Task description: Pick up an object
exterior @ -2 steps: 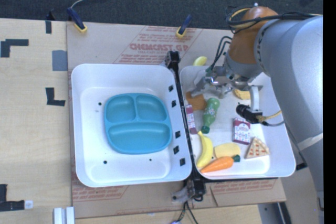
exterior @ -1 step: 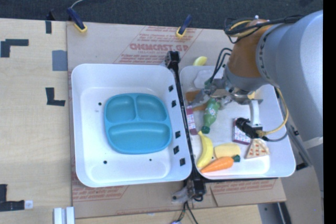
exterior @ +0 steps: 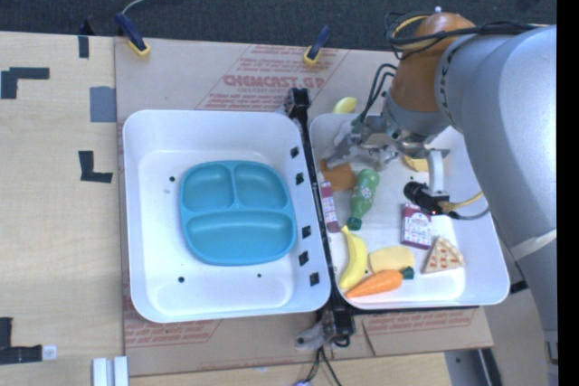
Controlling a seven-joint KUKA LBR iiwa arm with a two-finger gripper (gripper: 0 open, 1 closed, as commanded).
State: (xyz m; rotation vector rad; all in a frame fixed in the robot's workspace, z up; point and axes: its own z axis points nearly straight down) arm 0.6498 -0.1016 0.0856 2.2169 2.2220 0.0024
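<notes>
White bin (exterior: 479,285); green bottle (exterior: 364,197) (white-labelled, lying)

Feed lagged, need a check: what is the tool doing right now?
Tool: low in the right white bin, over the brown toy; grip state cannot be told.

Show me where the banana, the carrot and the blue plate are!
banana (exterior: 354,256): camera view, middle of its yellow curve.
carrot (exterior: 374,284): camera view, middle of its orange body.
blue plate (exterior: 239,234): camera view, floor of its big lower compartment.
</notes>
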